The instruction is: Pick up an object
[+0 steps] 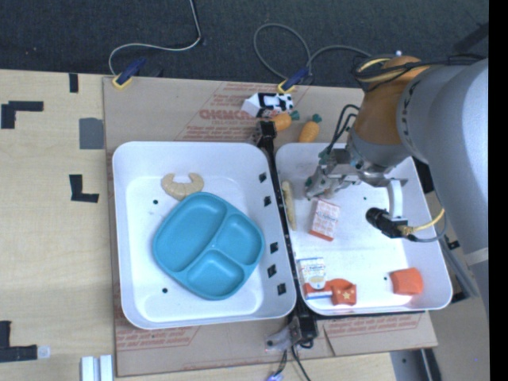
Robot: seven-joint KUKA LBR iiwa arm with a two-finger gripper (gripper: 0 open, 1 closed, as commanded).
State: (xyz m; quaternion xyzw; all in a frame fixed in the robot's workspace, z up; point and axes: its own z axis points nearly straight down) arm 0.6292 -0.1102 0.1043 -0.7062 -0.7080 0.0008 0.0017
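Observation:
My gripper [321,184] is low in the right bin [429,252], near its back left part. Just in front of it lies a red and white packet [324,219], flat on the bin floor. I see nothing held in the gripper. A small white carton [313,272], a red object [343,292] and an orange block [406,282] lie along the right bin's front. A tan stick [289,205] rests against the divider side. The grey arm with its orange band [381,109] covers the bin's back right part.
The left bin [127,213] holds a blue divided plate [208,245] and a tan crescent [182,184] behind it. A black part with a yellow cable [383,221] hangs off the arm over the right bin. An orange toy carrot [308,129] and a black-and-white object [270,103] lie behind the bins.

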